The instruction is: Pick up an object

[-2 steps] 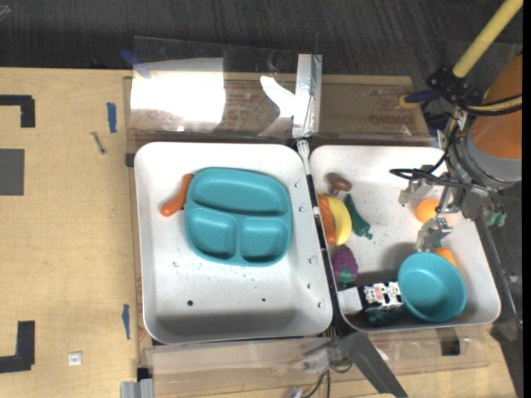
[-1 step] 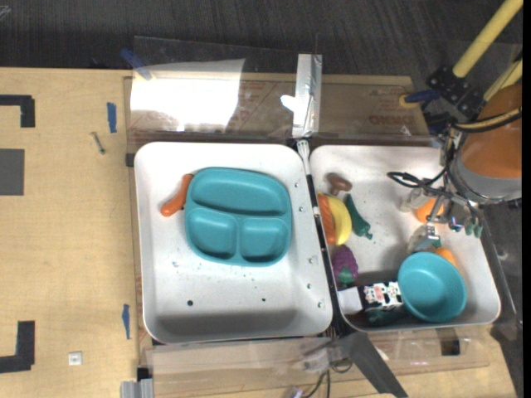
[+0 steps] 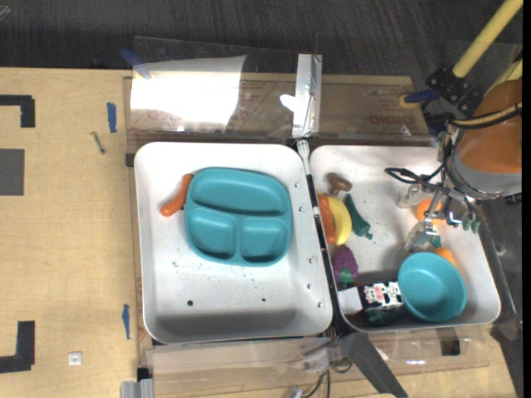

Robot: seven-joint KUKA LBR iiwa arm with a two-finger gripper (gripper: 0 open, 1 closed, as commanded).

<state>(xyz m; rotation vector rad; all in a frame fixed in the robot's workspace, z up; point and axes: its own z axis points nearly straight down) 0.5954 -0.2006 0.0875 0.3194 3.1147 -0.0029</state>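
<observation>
Sitting at the right bin's [image 3: 489,305] near edge, the teal bowl [image 3: 431,286] lies just nearer than the tool [image 3: 429,229], which hangs low over an orange piece [image 3: 446,256]; its grip I cannot tell.

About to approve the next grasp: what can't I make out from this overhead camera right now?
- Two-finger gripper: blurred, so its finger state and any hold are unreadable.
- Small orange object by the teal plastic bowl: partly hidden by that bowl.
- Orange carrot-shaped toy: tucked partly beneath the teal divided plate.
</observation>
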